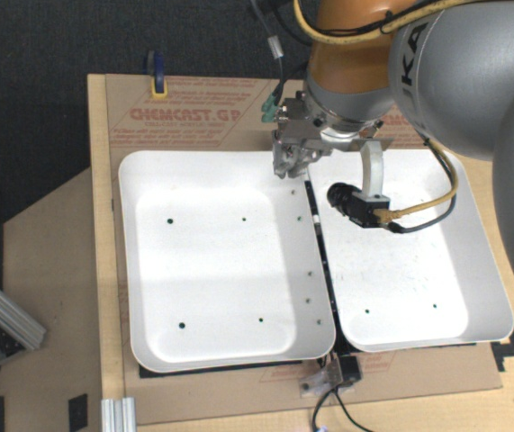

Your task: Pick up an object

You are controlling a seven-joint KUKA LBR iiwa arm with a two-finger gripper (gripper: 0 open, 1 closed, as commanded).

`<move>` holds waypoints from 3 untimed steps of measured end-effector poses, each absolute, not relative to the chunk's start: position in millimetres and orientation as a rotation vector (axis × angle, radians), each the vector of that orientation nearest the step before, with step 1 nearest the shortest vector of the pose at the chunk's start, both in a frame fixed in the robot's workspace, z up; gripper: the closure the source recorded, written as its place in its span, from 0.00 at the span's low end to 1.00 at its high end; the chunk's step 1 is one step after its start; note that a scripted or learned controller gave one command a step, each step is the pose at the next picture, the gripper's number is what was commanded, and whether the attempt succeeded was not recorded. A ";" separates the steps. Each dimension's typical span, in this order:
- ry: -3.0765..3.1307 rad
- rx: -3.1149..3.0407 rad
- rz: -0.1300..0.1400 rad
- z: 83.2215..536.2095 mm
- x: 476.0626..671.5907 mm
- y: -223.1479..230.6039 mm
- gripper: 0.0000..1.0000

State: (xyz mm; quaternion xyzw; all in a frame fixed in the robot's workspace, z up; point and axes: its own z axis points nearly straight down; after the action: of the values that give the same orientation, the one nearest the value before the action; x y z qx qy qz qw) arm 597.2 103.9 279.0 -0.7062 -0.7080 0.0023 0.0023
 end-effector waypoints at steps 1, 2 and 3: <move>-2.221 -2.224 -0.003 309.4 583.5 90.3 1.00; -2.226 -2.209 0.006 245.3 577.6 185.3 1.00; -2.229 -2.219 -0.015 328.1 566.6 205.4 1.00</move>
State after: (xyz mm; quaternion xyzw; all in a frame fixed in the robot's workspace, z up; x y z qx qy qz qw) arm 566.6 205.4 328.1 -0.7055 -0.7086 -0.0046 -0.0017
